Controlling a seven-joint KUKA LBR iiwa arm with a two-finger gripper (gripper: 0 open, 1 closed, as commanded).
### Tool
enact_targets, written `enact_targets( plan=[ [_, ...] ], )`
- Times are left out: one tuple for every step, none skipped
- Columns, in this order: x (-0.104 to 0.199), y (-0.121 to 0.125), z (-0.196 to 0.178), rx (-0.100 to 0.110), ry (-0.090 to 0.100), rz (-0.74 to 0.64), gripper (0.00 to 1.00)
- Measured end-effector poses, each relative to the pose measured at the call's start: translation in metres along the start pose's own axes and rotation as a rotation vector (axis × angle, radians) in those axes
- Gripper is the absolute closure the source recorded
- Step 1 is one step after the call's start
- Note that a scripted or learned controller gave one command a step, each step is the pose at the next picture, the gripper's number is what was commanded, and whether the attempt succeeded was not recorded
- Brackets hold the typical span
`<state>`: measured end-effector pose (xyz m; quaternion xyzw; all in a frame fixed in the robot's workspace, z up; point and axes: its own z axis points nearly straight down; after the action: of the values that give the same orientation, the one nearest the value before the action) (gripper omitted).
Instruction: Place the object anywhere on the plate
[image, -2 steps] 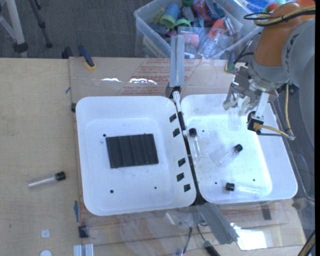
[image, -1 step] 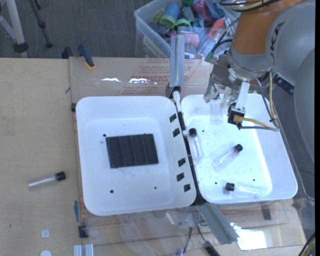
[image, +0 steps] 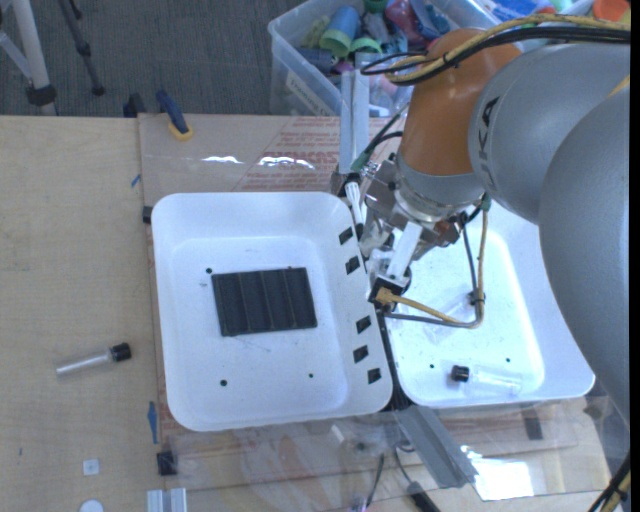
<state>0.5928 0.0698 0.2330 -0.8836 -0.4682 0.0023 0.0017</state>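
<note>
Currently, object: clear plastic tube with black cap (image: 485, 377), near side of right white bin (image: 530, 300).
Plate: black ribbed rectangular slab (image: 265, 301), left bin (image: 190, 230).
Gripper (image: 395, 250): over bins' divide; grip state indeterminable.
Lettering: red print (image: 300, 140), far, illegible.

My shallow white plastic left bin (image: 172, 330) gleams glossy and smooth; its black ribbed rectangular plate (image: 265, 301) looks matt, my pale wooden bench (image: 60, 250) dull.
</note>
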Motion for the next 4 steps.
enact_targets(
  plan=[
    [0.074, -0.011, -0.004, -0.004, 0.002, 0.327, 1.00],
    [0.093, -0.089, -0.021, -0.003, 0.003, 0.404, 1.00],
    [0.155, -0.051, -0.163, -0.005, 0.001, 0.067, 1.00],
    [0.157, -0.042, -0.073, -0.003, 0.003, 0.336, 1.00]
  ],
)
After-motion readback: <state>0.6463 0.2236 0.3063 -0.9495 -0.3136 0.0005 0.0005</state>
